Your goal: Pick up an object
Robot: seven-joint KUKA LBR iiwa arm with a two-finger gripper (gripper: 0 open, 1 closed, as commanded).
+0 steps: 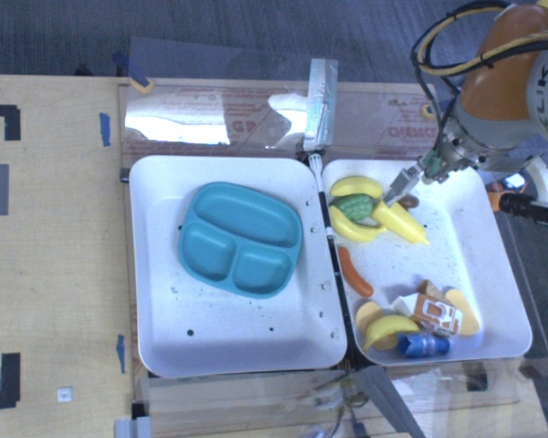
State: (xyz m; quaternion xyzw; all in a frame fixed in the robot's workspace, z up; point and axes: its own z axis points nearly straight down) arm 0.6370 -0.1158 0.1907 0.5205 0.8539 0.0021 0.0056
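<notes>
— Where the grey arm (493, 108) reaches in, what does the gripper (404, 186) do?
— It hangs low over the right bin (493, 272), just above the yellow toy cluster (370, 213); whether it is open or closed cannot be told.
— And outward from that cluster?
— Below it lies an orange sausage (355, 273); farther below, a banana (388, 328), a blue cylinder (424, 345) and a small carton (437, 312). Left of it, the other bin holds a blue divided plate (240, 238).
</notes>
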